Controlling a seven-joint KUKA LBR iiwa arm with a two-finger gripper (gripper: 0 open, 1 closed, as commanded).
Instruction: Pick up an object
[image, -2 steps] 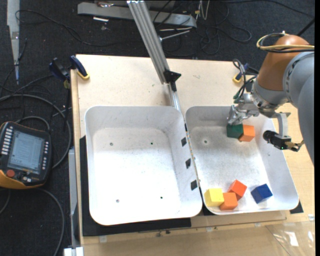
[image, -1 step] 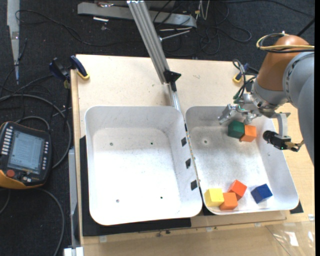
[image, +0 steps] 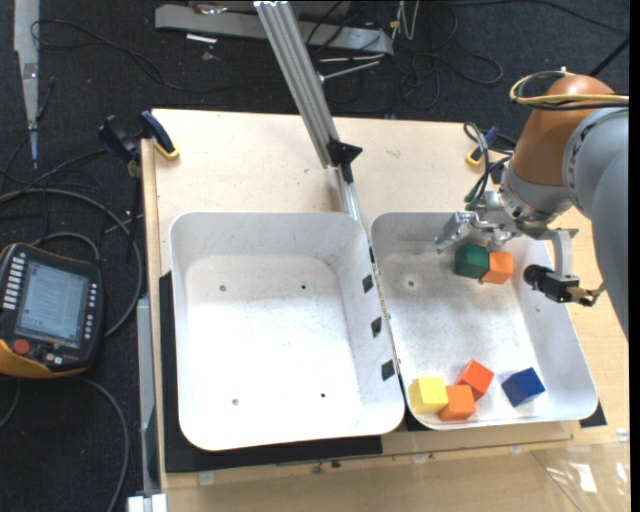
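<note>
My arm reaching in from the right over the right bin (image: 560, 345), my pincer (image: 472, 240) hanging at its far end just above the green block (image: 470, 262) and touching orange block (image: 498, 266), grip impossible to tell, fingertips blurring into the wrist hardware.

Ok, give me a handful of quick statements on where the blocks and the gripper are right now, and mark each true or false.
1. The gripper is over the right bin. True.
2. A green block lies right under the gripper, touching an orange block. True.
3. The yellow block is in the left bin. False: it sits near the right bin's front edge.
4. The blue block is stacked on the yellow one. False: it lies apart, on the bin floor.
</note>
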